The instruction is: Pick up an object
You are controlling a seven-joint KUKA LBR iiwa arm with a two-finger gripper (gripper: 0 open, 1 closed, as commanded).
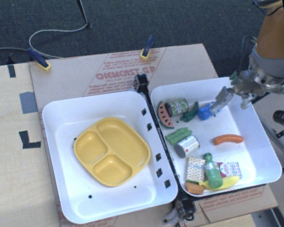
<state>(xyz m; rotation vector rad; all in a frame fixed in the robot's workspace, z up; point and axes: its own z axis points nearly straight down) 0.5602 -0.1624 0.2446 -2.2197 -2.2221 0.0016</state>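
— Blue object (205,111)? Where is it?
— In the right bin (253,134), at about one o'clock, beside a green can (176,106).
— And the surface?
— Cardboard (124,73) under both bins; dark carpet (167,3) at twelve o'clock. A yellow tray (112,150) lies in the left bin (64,150).
— The arm?
— It reaches in from three o'clock, slanting down; the jaws (217,105) sit touching the blue object, but I cannot tell whether they are wide or narrow.

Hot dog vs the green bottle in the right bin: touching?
Apart. The camera view shows bare white bin floor between the hot dog and the green bottle, which lies lower left of it among the packets.
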